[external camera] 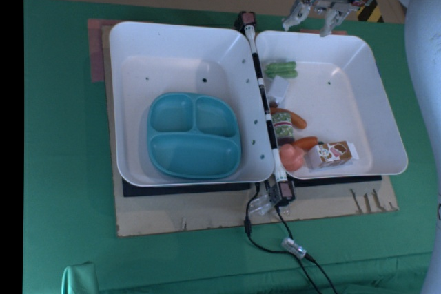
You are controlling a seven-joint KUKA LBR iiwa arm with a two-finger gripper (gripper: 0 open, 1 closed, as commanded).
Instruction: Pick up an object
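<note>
My gripper (311, 23) hangs open above the far rim of the right bin (358, 89), with nothing between its fingers. Inside that bin, along its left wall, lie a green pea pod toy (281, 69), a white packet (278, 89), an orange-red sausage (292, 118), a small can with a green label (282, 126), a carrot (305, 143), a red tomato-like toy (291, 157) and a small brown and white carton (331, 154). All of them sit well below and nearer the camera than the gripper.
The left bin (138, 51) holds a teal divided plate (194, 135). A black and white divider bar (262, 89) runs between the bins. Cables (275, 231) trail over the cardboard in front. Green cloth surrounds the bench.
</note>
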